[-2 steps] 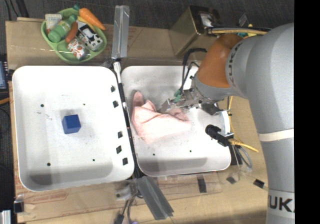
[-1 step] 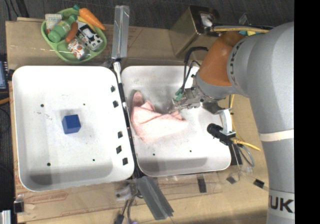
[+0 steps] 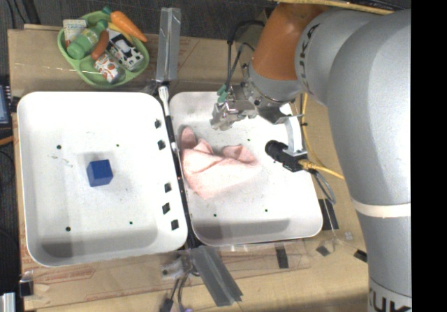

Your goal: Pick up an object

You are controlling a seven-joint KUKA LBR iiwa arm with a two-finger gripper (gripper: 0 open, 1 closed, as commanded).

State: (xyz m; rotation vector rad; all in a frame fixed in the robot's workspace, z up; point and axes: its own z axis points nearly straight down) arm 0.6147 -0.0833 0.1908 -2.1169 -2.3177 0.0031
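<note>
The crumpled pink cloth (image 3: 213, 162) lies in the right white bin (image 3: 293, 216), just below the metal gripper (image 3: 225, 117); its finger state I cannot tell. A blue cube (image 3: 100, 172) sits in the left bin (image 3: 42, 234).

Grey arm, orange-banded wrist — tool (image 3: 225, 116) low, pointing down-left.

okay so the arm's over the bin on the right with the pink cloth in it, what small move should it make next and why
Probably lower the hand a little toward the pink cloth in the right bin. The hand sits above the cloth's upper edge with nothing seen between its fingers, and the cloth is the nearest object.
</note>
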